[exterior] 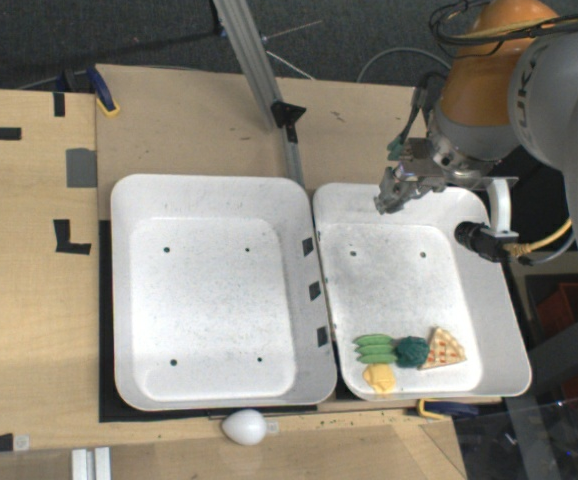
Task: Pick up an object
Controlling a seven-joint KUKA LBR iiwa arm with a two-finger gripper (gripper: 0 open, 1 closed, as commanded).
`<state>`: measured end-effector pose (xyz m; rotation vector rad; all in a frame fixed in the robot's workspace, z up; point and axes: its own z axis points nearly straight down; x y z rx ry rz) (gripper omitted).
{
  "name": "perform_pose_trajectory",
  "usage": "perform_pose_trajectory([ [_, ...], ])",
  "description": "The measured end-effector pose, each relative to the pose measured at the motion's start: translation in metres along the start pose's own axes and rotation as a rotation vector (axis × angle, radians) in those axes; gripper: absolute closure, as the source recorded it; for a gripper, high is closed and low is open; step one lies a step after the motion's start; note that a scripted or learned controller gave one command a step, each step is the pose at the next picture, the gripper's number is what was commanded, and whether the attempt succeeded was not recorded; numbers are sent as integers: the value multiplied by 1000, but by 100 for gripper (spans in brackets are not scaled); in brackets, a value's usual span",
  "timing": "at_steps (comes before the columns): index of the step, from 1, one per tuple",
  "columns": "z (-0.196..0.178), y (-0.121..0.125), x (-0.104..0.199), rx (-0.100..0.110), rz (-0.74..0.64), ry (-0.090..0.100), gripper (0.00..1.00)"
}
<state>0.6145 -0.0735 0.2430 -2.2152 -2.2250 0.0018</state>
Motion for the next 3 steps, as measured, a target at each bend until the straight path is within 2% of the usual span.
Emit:
perform_pose_trajectory([
  [1, 12, -18, 45, 2, -1, 1, 100],
  [2, 4, -31, 95, 1, -2, 2, 100],
  [3, -2, -55, 148, 1, -3, 2, 100],
])
